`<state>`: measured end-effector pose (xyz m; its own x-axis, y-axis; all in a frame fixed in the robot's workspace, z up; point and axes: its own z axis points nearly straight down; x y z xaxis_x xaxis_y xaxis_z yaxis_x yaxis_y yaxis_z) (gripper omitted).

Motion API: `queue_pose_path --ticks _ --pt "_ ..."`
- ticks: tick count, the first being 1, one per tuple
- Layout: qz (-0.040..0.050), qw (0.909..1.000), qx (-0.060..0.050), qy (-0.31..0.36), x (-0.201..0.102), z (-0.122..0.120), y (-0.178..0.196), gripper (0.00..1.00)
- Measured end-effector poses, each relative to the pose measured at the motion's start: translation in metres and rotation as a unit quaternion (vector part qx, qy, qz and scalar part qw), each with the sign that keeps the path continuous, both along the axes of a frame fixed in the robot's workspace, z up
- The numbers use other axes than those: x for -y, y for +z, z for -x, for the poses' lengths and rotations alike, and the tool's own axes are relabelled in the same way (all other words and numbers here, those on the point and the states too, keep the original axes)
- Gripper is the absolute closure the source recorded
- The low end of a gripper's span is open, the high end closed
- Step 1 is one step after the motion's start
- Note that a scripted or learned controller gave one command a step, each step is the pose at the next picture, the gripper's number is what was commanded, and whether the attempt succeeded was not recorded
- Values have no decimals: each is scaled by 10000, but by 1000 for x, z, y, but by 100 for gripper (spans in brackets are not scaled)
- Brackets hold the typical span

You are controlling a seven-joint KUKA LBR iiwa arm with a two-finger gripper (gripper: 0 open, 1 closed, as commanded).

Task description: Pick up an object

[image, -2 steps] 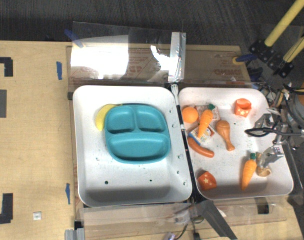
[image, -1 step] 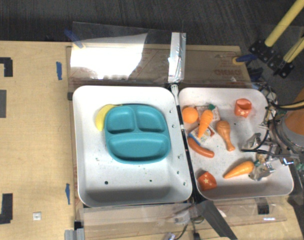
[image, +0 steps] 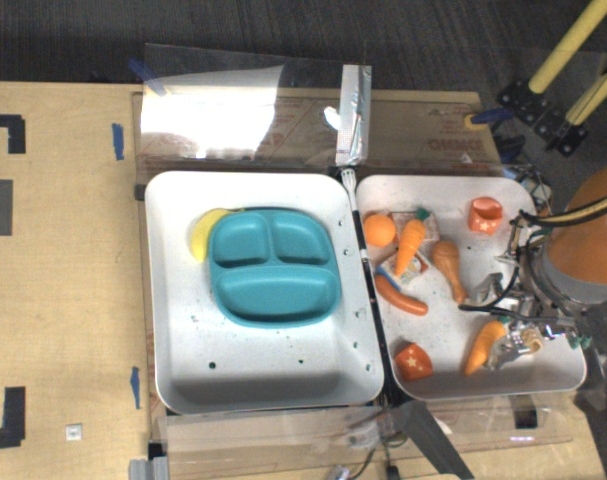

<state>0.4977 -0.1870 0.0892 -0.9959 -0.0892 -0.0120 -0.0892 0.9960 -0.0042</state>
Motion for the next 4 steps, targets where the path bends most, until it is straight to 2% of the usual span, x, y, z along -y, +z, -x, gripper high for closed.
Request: queue_pose_path --ticks 1,2,3,4 --pt "-13 9996 22 273 -65 -50 0 0" --pt "-8 9990 -15 445 -41 -114 0 0" --pt "-14 9996 -5 -285 -39 -68 0 0" --pt "-15 9981 2 -614 -40 -4 0 0"
